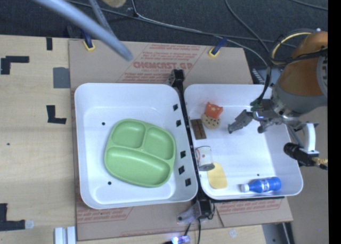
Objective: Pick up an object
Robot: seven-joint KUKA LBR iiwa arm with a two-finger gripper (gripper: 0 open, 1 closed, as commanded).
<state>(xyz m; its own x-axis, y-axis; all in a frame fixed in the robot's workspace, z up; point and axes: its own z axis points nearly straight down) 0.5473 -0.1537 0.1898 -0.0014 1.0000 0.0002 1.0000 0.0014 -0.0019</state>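
Two shallow white bins sit side by side on the table, on a sheet of brown cardboard with red print. The left bin (85, 147) has one thing in it: a green divided plate (140, 152) with three compartments, lying flat about in the middle.

The right bin (277, 155) is where the small stuff is, and I count five items. At the far left there's an orange block (213, 110) with a tan die (211, 122) touching its near side. Just left of those, tight against the divider, lies a small brown rectangular piece (198, 129). Closer to the near side, still along the left wall, is a small clear cup or jar (204, 156), and right beside it a flat yellow piece (217, 176). Down at the near right corner lies a blue bottle (261, 185) on its side, white cap pointing left.

The arm comes in from the right, grey with its orange band up top, and the gripper (241, 122) hangs over the far middle of the right bin, pointing left toward the orange block and die but clearly apart from them. I can make out one dark finger sticking out; whether the jaws are spread or closed I honestly can't tell from this angle. Nothing shows between them.

Around the bins: black clips along the divider between them, cables trailing over the dark floor at the far side, and a grey pole crossing the far left corner.
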